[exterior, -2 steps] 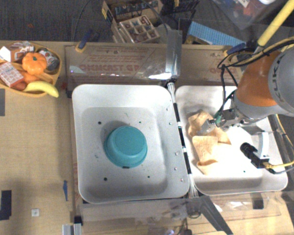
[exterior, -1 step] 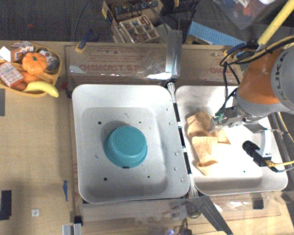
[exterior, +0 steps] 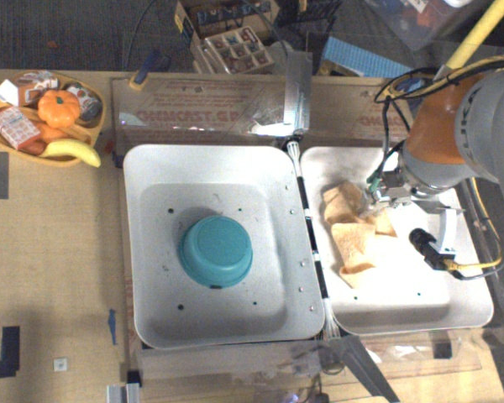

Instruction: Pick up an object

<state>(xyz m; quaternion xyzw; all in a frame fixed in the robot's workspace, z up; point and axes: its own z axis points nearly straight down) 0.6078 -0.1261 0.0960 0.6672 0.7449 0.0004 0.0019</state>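
Note:
A teal bowl (exterior: 217, 251) lies upside down in the middle of the left bin (exterior: 151, 175). In the right bin (exterior: 403, 305) lie tan bread-like pieces: one (exterior: 344, 201) at the upper left, a larger slice (exterior: 354, 248) below it, and a small bit (exterior: 385, 223) to the right. My gripper (exterior: 378, 196) hangs low over the right bin, right beside the upper bread piece and the small bit. The arm's grey body with its orange band (exterior: 441, 133) reaches in from the right and covers much of the gripper.
A wicker basket (exterior: 42, 120) with toy fruit, a pumpkin and a banana sits on the bench at far left. A clear plastic sheet (exterior: 210, 112) lies behind the bins. Black cables (exterior: 437, 254) trail over the right bin's right side.

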